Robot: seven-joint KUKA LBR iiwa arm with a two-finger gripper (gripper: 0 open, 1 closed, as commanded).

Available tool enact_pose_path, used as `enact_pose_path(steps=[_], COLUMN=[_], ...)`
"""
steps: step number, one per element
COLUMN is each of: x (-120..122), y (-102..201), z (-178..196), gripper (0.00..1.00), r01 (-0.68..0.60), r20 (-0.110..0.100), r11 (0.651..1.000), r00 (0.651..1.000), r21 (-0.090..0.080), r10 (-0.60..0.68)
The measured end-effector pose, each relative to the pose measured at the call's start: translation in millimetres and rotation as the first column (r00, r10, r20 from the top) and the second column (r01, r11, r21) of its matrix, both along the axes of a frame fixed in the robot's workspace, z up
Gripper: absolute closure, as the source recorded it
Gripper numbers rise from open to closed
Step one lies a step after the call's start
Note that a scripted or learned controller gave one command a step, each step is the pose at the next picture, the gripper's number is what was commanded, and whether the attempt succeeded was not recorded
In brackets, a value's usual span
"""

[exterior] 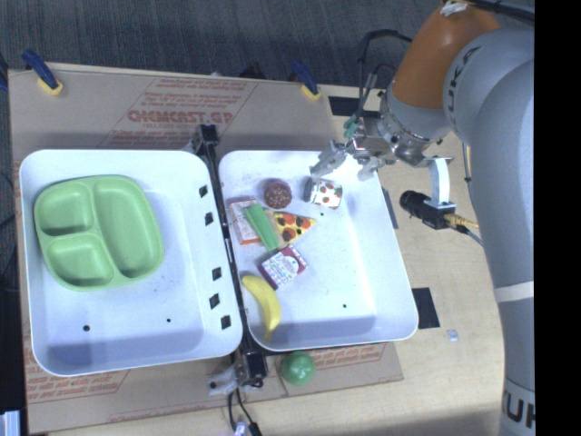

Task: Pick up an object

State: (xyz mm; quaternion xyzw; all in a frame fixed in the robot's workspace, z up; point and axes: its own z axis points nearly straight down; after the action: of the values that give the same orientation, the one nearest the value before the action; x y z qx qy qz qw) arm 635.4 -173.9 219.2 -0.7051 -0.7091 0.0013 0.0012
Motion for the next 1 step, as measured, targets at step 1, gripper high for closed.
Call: enact_pose_path(steps=[1], x=[-42.5], y=[47.3], z=[-126.9], gripper=[0.0], r01=[0.0], r20=[0.002], r11=[1.0], r00=[1.0], r21=[-0.001], r10=[0.0])
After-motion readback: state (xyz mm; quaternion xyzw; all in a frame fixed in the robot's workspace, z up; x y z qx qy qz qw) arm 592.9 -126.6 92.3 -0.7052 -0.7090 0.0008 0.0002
